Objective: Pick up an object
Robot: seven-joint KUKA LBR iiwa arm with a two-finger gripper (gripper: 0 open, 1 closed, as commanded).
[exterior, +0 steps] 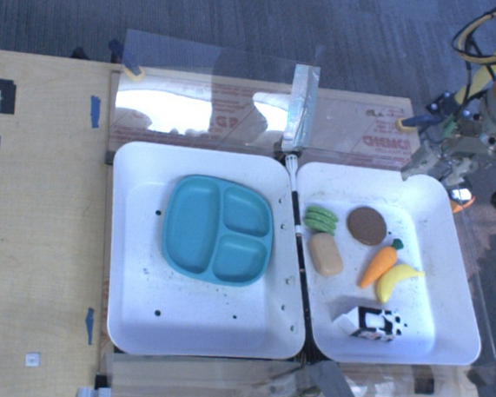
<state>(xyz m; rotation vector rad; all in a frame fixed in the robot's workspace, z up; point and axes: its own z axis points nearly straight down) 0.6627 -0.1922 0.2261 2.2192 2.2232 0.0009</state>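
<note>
My gripper point(439, 164) hovers over the far right corner of the right bin point(461, 297); whether it is apart or together I cannot tell. The nearest thing is the brown disc point(367, 225), lying leftward and nearer. Beside it, the carrot point(380, 264) runs slantwise.

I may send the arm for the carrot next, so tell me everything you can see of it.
The carrot looks like a smooth plastic toy: an orange tapered body with a small green top. It lies flat and slanted in the right bin, leafy end up and right, its narrow tip pointing down and left. The yellow banana lies against its lower right side. The brown disc sits just above and to its left, apparently apart. Nothing covers it.
</note>
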